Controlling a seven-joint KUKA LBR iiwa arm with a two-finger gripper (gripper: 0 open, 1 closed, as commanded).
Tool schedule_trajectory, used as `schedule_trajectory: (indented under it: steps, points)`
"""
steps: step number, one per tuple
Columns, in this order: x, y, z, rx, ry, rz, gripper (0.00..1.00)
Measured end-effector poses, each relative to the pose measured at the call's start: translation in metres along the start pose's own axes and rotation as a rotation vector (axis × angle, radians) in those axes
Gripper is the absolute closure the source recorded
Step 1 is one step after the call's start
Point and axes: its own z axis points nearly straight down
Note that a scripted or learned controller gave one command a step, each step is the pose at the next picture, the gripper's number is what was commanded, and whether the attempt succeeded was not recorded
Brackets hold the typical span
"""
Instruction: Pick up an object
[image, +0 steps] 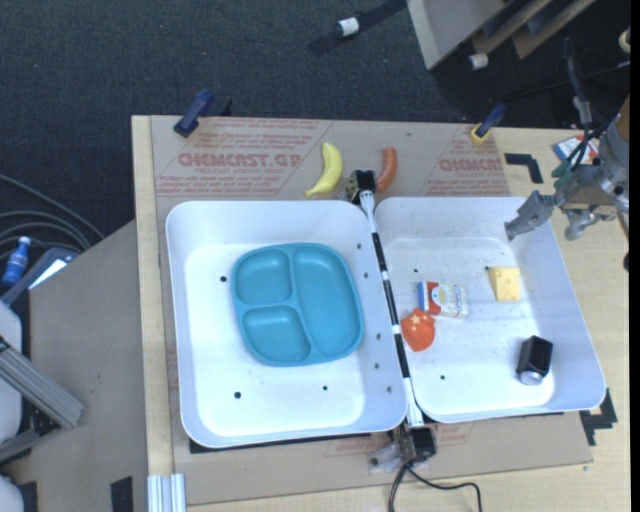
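The right bin (560, 398) holds several small things: a yellow block (505, 283), a red and white packet (443, 299), an orange-red piece (418, 331) near the divider, and a black object (533, 359) at the front right. My gripper (551, 221) hovers over the bin's far right corner, above and to the right of the yellow block. Its two grey fingers (524, 217) are spread apart, open, with nothing between them.
The left bin (200, 390) carries a blue divided plate (297, 302). Behind the bins, on the board, lie a yellow banana (325, 170) and an orange sausage-shaped toy (387, 168). Blue clamps (193, 113) grip the board's far edge.
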Motion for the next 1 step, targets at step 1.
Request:
schedule_trajectory:
  steps: [1]
  points:
    - [0.0096, 0.0168, 0.157, -0.001, 0.0, 0.0, 0.0]
